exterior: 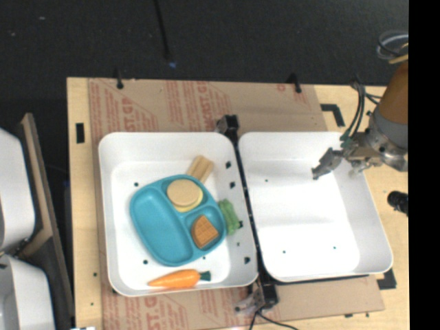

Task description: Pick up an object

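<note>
Carrot [180, 278] beside blue tray [161, 229]

The light is even and comes from above. The two white bins [309, 253] are very bright, almost washed out, while the floor beyond the counter [172, 105] is nearly black. A soft grey shadow lies on the bin floor below the fingers [321, 169]. The whole picture is a little blurred and grainy.
</note>
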Motion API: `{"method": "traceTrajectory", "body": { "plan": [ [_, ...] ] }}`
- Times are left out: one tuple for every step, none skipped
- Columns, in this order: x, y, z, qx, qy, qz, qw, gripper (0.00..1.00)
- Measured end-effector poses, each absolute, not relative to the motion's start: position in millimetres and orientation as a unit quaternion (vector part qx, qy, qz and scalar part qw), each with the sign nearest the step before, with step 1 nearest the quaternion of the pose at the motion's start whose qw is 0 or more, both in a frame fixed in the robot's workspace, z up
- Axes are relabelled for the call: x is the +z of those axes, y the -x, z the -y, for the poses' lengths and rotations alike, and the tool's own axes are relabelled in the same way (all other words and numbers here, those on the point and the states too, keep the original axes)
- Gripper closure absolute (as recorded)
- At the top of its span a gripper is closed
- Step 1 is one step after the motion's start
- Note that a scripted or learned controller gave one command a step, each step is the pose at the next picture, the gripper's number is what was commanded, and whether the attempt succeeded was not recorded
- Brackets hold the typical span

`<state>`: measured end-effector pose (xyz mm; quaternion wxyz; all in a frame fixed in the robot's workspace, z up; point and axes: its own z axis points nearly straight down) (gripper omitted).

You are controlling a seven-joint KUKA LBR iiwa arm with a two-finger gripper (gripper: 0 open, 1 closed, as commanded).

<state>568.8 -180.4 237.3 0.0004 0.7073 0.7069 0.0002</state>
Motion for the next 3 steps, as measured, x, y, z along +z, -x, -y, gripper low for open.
{"method": "traceTrajectory", "body": {
  "plan": [
    [247.8,-569.1,180.8,0.0006,-0.707,-0.707,0.001,1.0],
    [247.4,-569.0,180.8,0.0005,-0.707,-0.707,0.0,0.0],
    [183.9,-585.2,204.7,-0.0017,-0.708,-0.706,-0.002,0.0]
  ]
}}
